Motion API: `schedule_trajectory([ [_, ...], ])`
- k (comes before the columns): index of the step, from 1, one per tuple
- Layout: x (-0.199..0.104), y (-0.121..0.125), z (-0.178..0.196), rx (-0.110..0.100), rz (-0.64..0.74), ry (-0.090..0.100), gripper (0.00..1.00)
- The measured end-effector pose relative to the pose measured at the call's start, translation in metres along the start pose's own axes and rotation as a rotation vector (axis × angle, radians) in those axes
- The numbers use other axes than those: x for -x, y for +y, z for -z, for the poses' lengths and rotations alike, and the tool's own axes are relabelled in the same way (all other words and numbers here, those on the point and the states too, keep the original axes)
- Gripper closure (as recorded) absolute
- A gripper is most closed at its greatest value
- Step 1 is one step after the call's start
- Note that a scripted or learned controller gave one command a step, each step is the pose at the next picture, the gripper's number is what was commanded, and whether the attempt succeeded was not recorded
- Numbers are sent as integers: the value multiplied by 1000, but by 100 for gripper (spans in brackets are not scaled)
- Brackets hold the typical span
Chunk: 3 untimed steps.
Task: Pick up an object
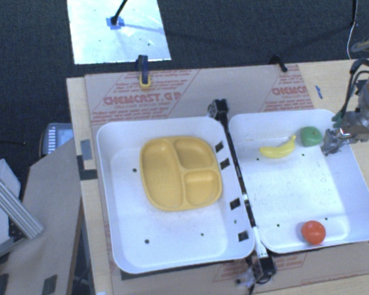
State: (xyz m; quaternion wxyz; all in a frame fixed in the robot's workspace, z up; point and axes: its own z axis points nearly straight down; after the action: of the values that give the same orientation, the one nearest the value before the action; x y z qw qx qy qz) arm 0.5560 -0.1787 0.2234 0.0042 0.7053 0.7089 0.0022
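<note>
The gripper (pixel 333 141) hangs over the right bin's (pixel 355 178) far right edge, whether it is parted or closed impossible to tell, probably lining up on the green fruit (pixel 310 136) just leftward, with the banana (pixel 278 149) beyond that.

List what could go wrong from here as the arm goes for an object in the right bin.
1. The tool sits at the right bin's far right rim; descending there, it might strike the wall.
2. The green ball lies right beside the banana; a grasp at either could nudge the other.
3. The green ball and the orange ball are round and may roll away from closing fingers.
</note>
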Motion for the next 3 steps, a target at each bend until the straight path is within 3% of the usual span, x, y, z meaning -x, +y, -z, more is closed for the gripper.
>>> schedule_trajectory([
  [2,2,6,71,-4,1,1,100],
  [3,-47,22,72,-5,4,3,100],
])
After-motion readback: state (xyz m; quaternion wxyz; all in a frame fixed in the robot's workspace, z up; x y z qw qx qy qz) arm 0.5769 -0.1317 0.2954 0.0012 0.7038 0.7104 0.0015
